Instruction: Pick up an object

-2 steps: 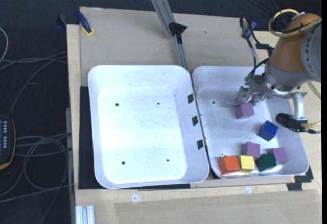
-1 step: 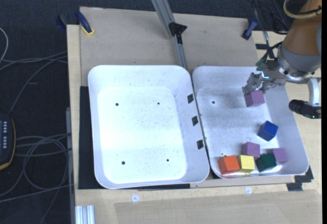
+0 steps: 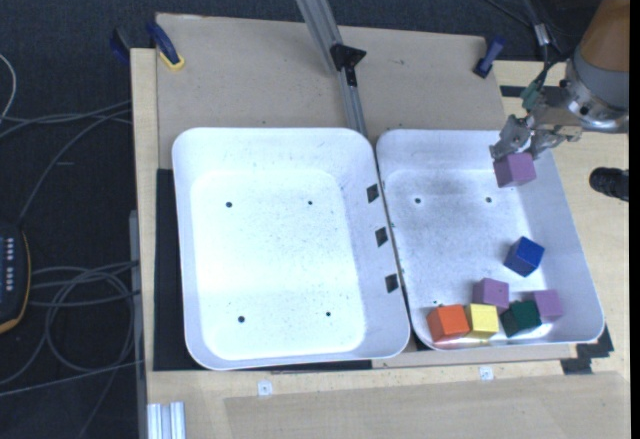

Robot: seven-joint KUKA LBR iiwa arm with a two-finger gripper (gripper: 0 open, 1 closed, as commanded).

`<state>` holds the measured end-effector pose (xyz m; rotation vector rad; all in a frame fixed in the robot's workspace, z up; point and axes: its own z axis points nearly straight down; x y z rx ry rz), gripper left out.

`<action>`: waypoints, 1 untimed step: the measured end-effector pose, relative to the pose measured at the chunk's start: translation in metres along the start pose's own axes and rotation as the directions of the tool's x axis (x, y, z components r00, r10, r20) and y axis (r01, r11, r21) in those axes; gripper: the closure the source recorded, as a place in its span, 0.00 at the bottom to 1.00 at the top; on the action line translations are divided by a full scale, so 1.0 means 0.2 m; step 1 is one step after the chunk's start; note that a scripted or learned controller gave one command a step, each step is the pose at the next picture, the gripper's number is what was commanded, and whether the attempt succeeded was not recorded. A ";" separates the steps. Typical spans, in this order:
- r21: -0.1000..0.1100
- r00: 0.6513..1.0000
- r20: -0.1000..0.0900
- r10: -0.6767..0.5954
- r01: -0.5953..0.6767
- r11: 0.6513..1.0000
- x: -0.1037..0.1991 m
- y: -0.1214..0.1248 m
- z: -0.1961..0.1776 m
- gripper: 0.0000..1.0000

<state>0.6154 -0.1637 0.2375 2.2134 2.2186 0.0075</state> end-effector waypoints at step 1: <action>0.005 1.000 -0.001 0.000 0.000 1.000 0.00 0.01 -0.07 1.00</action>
